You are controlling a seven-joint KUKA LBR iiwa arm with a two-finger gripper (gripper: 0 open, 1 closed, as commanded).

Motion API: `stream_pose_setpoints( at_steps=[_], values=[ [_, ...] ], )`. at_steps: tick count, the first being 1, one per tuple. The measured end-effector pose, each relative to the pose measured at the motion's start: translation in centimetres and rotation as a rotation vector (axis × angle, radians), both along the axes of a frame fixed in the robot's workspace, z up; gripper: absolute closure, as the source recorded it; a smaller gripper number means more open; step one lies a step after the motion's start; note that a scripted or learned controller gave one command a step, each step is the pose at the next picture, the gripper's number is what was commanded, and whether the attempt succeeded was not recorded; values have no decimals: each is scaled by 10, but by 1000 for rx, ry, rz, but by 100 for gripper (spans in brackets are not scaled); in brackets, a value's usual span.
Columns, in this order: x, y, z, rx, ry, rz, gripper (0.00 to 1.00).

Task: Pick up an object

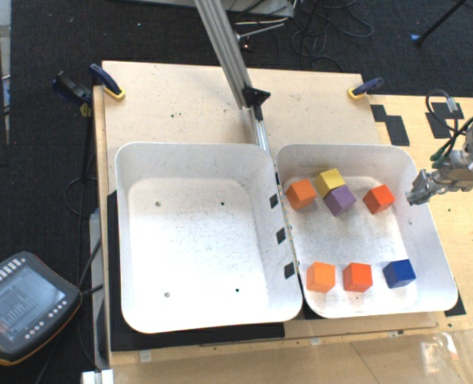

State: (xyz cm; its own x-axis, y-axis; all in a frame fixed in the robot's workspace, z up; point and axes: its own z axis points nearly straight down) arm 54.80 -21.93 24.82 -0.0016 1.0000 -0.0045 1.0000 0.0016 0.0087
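The right bin (428, 238) holds several small cubes. At its back sit an orange cube (301, 193), a yellow cube (330, 182) touching a purple cube (340, 200), and a red-orange cube (378, 198). Along its front lie an orange cube (321, 277), a red-orange cube (358, 277) and a blue cube (398, 273). My gripper (419, 194) hangs over the bin's right rim, just right of the back red-orange cube, with nothing seen between its fingers.
The left bin (132, 214) lies beside the right one. A slanted metal pole (220, 34) crosses the back of the bench. Clamps sit at the board's back corners (108, 82). A teach pendant (20, 302) lies at the lower left.
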Motion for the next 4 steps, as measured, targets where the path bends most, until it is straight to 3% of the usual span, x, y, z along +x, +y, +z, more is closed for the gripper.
stream_pose_setpoints(
  at_steps=[1, 4],
  values=[
    [1, 0, 23, 2, 4, 1, 100],
    [38, 141, -3, 6, 10, 6, 100]
  ],
)
